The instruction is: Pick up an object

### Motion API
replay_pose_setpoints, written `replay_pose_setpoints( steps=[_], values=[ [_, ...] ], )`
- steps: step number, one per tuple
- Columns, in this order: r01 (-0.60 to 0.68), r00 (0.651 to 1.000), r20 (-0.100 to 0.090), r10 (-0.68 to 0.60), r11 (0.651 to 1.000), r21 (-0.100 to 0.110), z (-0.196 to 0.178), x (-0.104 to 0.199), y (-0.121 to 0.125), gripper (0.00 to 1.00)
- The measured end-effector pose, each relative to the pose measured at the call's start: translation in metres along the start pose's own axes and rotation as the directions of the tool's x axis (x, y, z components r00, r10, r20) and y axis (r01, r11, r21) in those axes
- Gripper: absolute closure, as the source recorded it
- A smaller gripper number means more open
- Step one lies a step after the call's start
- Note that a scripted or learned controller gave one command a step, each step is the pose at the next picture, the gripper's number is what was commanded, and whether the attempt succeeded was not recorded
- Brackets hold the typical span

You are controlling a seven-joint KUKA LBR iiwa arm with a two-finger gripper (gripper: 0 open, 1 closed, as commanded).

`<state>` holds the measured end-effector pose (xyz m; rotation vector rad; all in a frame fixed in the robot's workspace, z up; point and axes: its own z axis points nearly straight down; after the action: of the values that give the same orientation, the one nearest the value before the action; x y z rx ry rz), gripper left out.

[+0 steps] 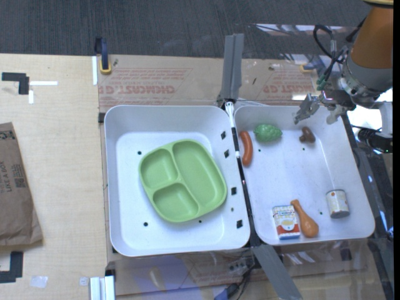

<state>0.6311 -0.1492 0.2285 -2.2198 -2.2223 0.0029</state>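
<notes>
Camera view from above the bench, looking down at a slant. Right bin (pixel 350 167): six small objects lie on its white floor. A green leafy piece (pixel 267 132) sits at the far side, left of centre; a sausage (pixel 246 148) lies lengthwise just left of it, close to the bin's left wall. A small brown item (pixel 306 135), too small to identify, rests right of the green piece, near the far wall. At the near side a carton (pixel 285 222) with a red base lies flat, and an orange drumstick (pixel 304 219) lies just beside it on the right, apparently touching. A can (pixel 337 204) lies on its side near the right wall, apart from the drumstick.

Gripper (pixel 312 108): positioned over the far right corner of the right bin, above and slightly beyond the brown item, with nothing between its fingers; whether the fingers are spread or closed cannot be told at this scale. Arm (pixel 374 39), grey with an orange band, enters from the upper right, with dark cables at the wrist.

Left bin (pixel 119 167): contains a green divided plate (pixel 182 180) of three compartments, lying flat near the centre.

Surroundings: a grey divider (pixel 232 67) runs beyond the seam between the bins; a brown paper bag (pixel 15 183) lies on the wooden bench (pixel 56 124) at far left.
</notes>
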Motion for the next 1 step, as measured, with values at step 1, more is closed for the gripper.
replay_pose_setpoints(
  steps=[1],
  values=[
    [0.057,0.998,0.001,-0.057,0.998,0.0,0.0667,-0.0405,0.0273,0.0]
  ],
)
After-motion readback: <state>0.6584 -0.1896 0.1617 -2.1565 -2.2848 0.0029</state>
